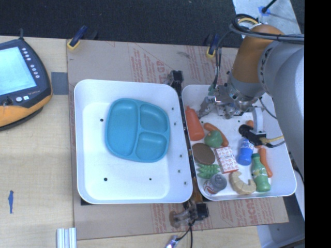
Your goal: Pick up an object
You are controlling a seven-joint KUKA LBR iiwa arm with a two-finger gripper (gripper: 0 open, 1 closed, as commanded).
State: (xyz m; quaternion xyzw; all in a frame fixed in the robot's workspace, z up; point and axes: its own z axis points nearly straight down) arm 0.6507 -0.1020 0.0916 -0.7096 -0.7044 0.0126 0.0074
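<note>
The right white bin (282, 190) holds several toy foods. Among them are an orange sausage-like piece (194, 124), a green pepper (213, 139), a brown oval (202, 153), a red-and-white box (226, 159), a blue bottle (244, 152) and a green bottle (260, 172). My gripper (221, 106) hangs over the back of this bin, just behind the orange piece and the pepper. Nothing shows in its grasp.
The left white bin (88, 190) carries a blue divided plate (137, 130). A tan curved piece (241, 184), a grey can (216, 183) and a green leafy piece (207, 170) crowd the right bin's front. A handheld screen unit (20, 84) lies at the far left.
</note>
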